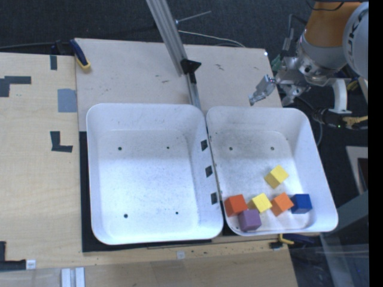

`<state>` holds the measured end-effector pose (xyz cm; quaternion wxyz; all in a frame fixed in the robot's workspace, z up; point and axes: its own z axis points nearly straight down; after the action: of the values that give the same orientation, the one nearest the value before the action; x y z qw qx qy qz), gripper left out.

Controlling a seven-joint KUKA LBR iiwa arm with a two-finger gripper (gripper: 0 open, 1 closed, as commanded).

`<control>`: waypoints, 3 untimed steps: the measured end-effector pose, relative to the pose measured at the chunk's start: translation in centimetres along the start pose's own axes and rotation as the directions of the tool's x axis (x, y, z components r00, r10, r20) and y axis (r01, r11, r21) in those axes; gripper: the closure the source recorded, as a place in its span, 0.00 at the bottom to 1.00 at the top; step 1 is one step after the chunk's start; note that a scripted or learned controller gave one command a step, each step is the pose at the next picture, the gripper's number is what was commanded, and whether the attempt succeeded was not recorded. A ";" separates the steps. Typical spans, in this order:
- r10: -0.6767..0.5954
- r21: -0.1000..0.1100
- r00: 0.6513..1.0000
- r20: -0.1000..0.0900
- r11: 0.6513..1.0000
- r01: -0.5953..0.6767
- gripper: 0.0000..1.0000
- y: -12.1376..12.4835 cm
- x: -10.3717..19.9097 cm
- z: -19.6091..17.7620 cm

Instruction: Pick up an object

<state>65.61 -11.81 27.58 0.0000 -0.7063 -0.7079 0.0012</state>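
Observation:
Several small blocks lie in the near right corner of the right bin: a yellow cube, a second yellow cube, an orange-red cube, an orange cube, a blue cube and a purple cube. My gripper hangs above the far rim of the right bin, well away from the blocks. It is open, with nothing between its fingers.
The left bin sits beside the right one, their rims touching in the middle. A slanted metal rail runs down from the top to the bins' shared far corner. Tape marks and a blue-yellow clamp lie on the bench at left.

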 end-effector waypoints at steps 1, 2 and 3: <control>0.004 0.008 1.000 -0.001 1.000 -0.004 0.00 -2.4 -3.9 12.5; 0.008 0.009 1.000 -0.002 1.000 -0.008 0.00 -9.6 -8.9 18.8; 0.002 0.004 1.000 -0.004 1.000 -0.002 0.00 -13.8 -5.9 18.5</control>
<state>51.80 -17.77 9.14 0.0028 -0.7071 -0.7071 0.0014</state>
